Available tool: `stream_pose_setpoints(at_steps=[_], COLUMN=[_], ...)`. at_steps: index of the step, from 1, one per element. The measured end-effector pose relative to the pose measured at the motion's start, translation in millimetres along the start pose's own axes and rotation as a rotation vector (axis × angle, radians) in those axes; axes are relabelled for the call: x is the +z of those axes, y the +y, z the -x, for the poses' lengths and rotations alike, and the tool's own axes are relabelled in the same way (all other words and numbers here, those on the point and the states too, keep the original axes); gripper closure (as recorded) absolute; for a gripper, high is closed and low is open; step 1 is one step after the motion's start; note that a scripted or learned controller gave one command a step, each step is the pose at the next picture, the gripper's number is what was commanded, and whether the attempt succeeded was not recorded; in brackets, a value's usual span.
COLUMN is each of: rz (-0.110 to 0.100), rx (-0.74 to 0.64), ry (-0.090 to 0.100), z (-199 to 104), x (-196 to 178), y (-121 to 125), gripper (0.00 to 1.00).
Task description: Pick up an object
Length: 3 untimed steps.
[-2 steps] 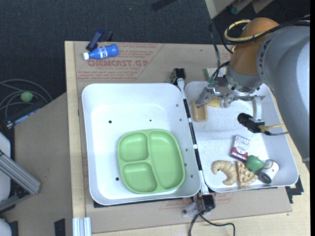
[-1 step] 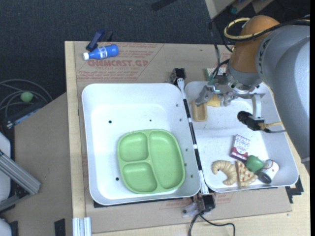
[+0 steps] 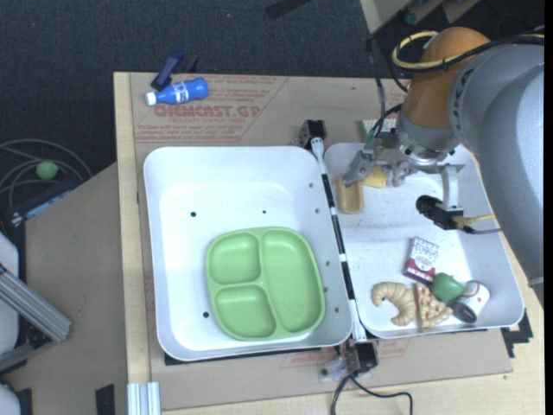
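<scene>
The tan cardboard-topped bench [image 3: 130, 232] is filling the middle of the frame and bearing two shallow white bins side by side. The left white bin [image 3: 173, 188] is holding a light green three-compartment plastic tray [image 3: 263, 282], which is lying flat in its lower centre. The right white bin [image 3: 380, 232] is holding the loose objects. The grey arm with its orange band [image 3: 441, 76] is reaching in from the upper right of the frame and is hanging over the upper left corner of the right bin. The two-finger gripper [image 3: 378, 169] is sitting low over that corner; whether it is open or closed cannot be told from this slant. A tan block-shaped item [image 3: 349, 197] is standing just below and left of the gripper, against the bin's left wall. A golden croissant-shaped toy [image 3: 394, 301] is lying near the lower edge of the right bin, just beside a flat orange waffle-patterned piece [image 3: 429, 308]. A small maroon and white packet [image 3: 423, 258] is lying above them, and a green and white rounded object [image 3: 458, 290] is resting at the lower right. A blue and white bottle [image 3: 177, 92] is lying on the bench at the upper left, well apart from both bins.
</scene>
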<state>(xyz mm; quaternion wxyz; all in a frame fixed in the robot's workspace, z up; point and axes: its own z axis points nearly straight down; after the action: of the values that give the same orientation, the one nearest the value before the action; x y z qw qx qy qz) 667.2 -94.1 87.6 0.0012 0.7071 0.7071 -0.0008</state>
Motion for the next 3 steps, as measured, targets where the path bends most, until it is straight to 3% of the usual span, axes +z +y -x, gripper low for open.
stream_pose_setpoints(at_steps=[1, 2, 3], rz=[-0.003, 0.005, 0.0], rx=[0.001, -0.002, -0.001], ry=[0.004, 0.003, 0.003], z=[-1, -31, -31], x=[-11, -121, -118], y=[0, -44, -45], gripper=[1.0, 1.0, 0.0])
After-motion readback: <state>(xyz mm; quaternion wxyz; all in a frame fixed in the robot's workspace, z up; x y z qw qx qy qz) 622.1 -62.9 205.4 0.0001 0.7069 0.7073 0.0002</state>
